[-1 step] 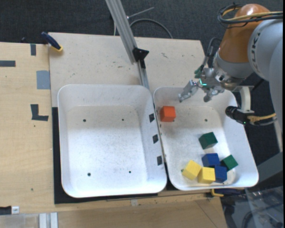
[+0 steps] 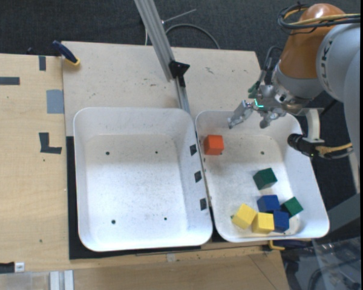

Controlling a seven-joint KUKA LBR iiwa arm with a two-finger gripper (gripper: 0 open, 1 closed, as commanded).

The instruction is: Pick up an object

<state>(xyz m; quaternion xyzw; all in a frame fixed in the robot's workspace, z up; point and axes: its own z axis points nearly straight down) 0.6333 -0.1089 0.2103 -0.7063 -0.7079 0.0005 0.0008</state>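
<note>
An orange cube (image 2: 213,144) lies at the far left of the right bin (image 2: 302,162), close to the divider. A dark green cube (image 2: 265,177) sits mid-bin. Near the bin's front lie two yellow cubes (image 2: 244,215) (image 2: 265,222), blue cubes (image 2: 269,203) and a smaller green cube (image 2: 293,206), bunched together. My gripper (image 2: 252,117) hangs over the bin's back edge, open, with its fingers (image 2: 238,119) spread and nothing between them. It stands to the right of the orange cube and above it.
The left bin (image 2: 85,162) stands beside the right one. A slanted metal post (image 2: 159,35) runs down to the gap between the bins. A blue and yellow clamp (image 2: 66,52) lies on the bench at the back left. Black cables (image 2: 317,147) trail at the right.
</note>
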